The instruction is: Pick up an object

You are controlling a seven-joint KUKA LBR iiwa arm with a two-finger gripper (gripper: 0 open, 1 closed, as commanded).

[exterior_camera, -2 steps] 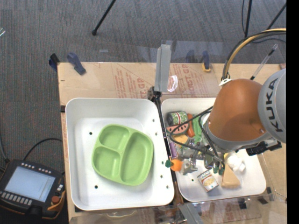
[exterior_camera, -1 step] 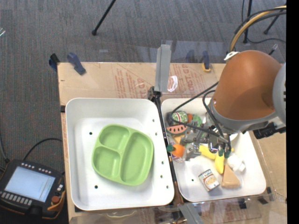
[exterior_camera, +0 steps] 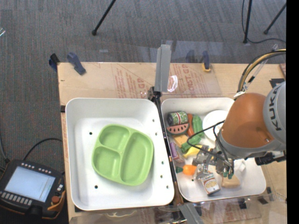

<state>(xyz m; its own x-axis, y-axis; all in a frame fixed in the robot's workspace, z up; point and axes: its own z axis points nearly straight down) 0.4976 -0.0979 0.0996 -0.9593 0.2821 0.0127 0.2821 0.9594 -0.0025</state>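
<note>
The grey arm, with its orange band, reaches in from three o'clock and hangs over the right bin, its gripper low among the clutter at the bin's middle. Wrist hardware and cables crowd the tool, so whether the gripper is released, clenched or grasping anything cannot be told, and nothing can be called held.

The likeliest target is the small carton with a yellow-and-red label, lying on the bin floor just below the gripper, toward six o'clock and almost touching it. Its long axis runs roughly from eleven o'clock to five o'clock, tilted against the bin's walls. A tan, bread-like block sits just beside the carton at three o'clock, and a small orange fruit lies near the gripper at nine o'clock.

Further off, toward eleven o'clock, lie a striped can, a watermelon slice and a green pepper-like piece, with a white plate partly under the arm at twelve o'clock.

The left bin holds a green divided plate, well apart from the arm at nine o'clock.

Judging from this, the coming move turns on a short shift toward six o'clock and closing across the carton's narrow width; the bread-like block so near could get in the way.
</note>
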